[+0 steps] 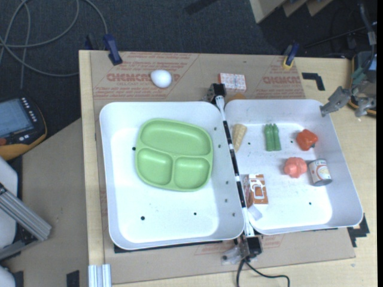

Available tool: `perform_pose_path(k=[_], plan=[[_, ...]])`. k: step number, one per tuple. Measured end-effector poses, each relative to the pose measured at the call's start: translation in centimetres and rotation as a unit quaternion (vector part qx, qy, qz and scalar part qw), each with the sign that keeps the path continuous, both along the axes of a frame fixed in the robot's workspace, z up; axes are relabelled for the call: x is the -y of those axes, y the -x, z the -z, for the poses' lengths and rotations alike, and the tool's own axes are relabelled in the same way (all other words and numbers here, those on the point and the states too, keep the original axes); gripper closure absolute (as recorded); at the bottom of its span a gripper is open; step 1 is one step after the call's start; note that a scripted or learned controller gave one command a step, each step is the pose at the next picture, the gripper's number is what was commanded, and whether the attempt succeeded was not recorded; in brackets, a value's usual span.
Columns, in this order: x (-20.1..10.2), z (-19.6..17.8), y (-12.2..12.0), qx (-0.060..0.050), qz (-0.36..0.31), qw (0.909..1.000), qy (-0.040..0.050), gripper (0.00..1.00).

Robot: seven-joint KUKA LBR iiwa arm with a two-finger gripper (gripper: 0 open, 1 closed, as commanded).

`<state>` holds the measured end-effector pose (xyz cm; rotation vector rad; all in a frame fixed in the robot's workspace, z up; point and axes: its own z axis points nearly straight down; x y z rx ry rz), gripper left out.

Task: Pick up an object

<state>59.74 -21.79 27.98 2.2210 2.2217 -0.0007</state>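
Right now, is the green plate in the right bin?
No, the green plate lies in the left bin, away from the small items.

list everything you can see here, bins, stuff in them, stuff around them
bins: 2, white, side by side on the bench
plate: 1, green, three compartments, in the left bin
cone: 1, tan, right bin by its left wall
green item: 1, green, ridged, upper middle of the right bin
red item: 1, red-orange, upper right of the right bin
pink item: 1, pink-red, right bin, just left of the can
can: 1, silver with a label, on its side, right bin
packet: 1, orange and white, right bin, lower left
egg: 1, white, on the bench above the left bin
box: 1, pink and white pattern, on the bench above the bins
clamps: 2, blue, at the bench's far edge
gripper: 1, grey, over the right bin's upper right corner
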Motion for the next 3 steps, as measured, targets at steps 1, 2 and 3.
perform_pose_path(k=[1,2,3], plan=[[-0.2,19.7,-6.2,-0.004,-0.003,1.0,-0.008,0.0],[-0.6,19.5,-0.3,-0.001,0.0,1.0,-0.001,0.0],[-7.8,19.6,5.0,-0.001,0.0,1.0,-0.001,0.0]])
